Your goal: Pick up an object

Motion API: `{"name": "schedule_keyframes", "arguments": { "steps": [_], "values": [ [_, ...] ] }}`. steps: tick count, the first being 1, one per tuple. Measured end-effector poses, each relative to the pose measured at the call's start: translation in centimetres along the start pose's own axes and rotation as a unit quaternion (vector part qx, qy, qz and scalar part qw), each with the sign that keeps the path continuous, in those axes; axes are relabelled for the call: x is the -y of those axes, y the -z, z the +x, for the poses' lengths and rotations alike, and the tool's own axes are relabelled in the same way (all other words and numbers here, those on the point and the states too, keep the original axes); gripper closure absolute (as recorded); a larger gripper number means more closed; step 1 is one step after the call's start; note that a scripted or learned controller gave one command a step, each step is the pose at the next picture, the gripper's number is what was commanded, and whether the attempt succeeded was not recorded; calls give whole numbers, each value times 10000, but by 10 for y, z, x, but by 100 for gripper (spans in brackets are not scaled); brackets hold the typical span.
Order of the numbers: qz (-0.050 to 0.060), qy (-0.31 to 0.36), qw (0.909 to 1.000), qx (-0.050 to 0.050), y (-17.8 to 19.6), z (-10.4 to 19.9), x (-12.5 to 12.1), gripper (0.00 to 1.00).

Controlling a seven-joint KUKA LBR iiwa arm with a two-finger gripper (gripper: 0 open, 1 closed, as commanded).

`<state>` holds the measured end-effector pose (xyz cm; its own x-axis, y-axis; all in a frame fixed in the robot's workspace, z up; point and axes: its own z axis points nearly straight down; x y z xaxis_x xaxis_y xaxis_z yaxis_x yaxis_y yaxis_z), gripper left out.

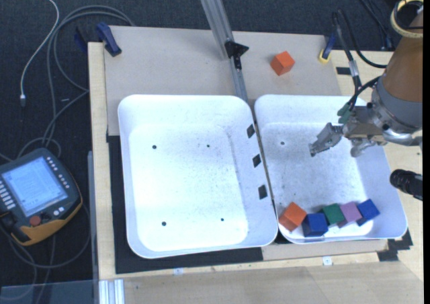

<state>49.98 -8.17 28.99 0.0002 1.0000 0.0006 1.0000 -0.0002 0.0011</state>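
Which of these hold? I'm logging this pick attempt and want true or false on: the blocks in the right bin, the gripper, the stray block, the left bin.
1. The blocks lie along the near edge of the right bin. True.
2. The gripper holds a block. False: nothing is between its fingers.
3. An orange block sits on the bench outside both bins. True.
4. The green block lies in the left bin. False: it is in the right bin.

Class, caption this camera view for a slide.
Open gripper above the right bin; blocks line its near edge.
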Motion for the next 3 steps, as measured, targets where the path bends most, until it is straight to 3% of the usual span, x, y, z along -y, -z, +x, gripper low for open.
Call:
{"name": "schedule_keyframes", "arguments": {
  "steps": [1,2,3],
  "values": [
    [-53,8,10000,15,85,-12,-21,0],
    [-21,16,10000,10,92,-11,-20,100],
    [-39,3,10000,12,149,-21,0,100]
  ]
}}
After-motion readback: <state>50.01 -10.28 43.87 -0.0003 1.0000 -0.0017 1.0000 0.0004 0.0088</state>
